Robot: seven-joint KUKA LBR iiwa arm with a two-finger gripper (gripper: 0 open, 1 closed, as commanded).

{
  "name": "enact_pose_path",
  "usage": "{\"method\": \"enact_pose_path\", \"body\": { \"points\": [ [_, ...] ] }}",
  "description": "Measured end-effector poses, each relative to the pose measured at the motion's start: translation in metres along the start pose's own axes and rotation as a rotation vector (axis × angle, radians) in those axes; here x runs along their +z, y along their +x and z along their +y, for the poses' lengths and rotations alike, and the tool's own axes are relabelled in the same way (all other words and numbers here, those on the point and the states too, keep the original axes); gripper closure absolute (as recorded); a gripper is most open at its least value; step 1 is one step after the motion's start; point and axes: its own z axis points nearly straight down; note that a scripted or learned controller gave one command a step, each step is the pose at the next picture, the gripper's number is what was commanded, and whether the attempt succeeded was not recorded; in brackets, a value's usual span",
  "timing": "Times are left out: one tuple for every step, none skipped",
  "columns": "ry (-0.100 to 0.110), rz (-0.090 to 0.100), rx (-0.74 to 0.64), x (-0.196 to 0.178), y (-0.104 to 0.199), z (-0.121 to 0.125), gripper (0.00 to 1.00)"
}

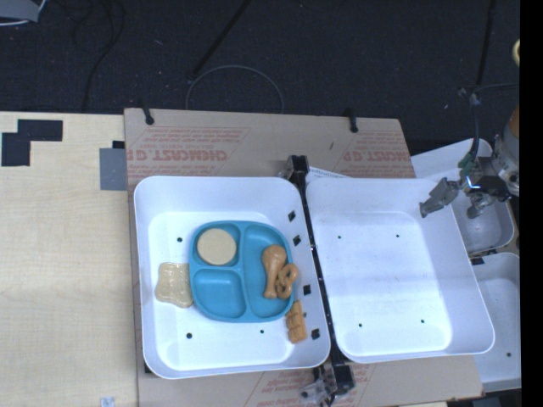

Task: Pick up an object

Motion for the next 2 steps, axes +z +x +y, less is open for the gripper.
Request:
{"method": "enact_pose_path", "body": {
  "points": [
    [0.004,0.001,0.001,0.048,-0.003,-0.009,0.0],
    [0.003,0.001,-0.002,0.108,0.004,-0.003,0.0]
  ]
}}
